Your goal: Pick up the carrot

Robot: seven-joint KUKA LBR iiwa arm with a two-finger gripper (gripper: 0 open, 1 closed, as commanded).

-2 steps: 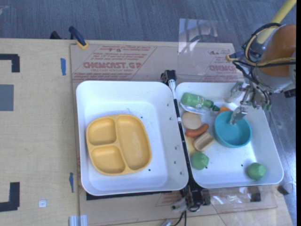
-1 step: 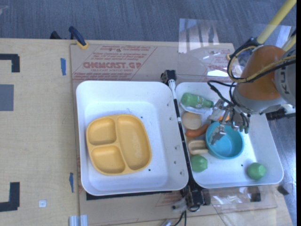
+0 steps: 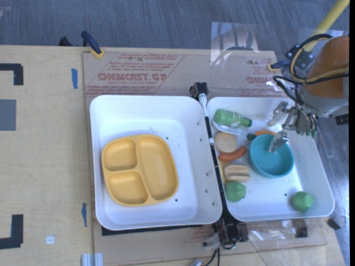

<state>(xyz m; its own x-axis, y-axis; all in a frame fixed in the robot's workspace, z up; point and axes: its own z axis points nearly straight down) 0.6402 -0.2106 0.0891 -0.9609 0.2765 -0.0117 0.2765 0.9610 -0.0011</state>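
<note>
Gripper [image 3: 279,139], grip state unclear, hangs over the round blue bowl [image 3: 271,156] beside the slim carrot [image 3: 263,132].

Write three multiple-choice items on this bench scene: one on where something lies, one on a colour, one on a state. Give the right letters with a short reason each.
1. Where does the yellow divided plate lie?
A. in the left bin
B. in the right bin
C. on the cardboard outside the bins

2. What colour is the bowl?
A. red
B. blue
C. white

3. Where is the gripper now?
A. over the left bin
B. outside both bins
C. over the blue bowl in the right bin

Answers:
1. A, the plate sits alone in the left bin.
2. B, the bowl's wall and floor show blue.
3. C, its tip hangs over the bowl, while the carrot lies just beyond the bowl's far rim.
</note>
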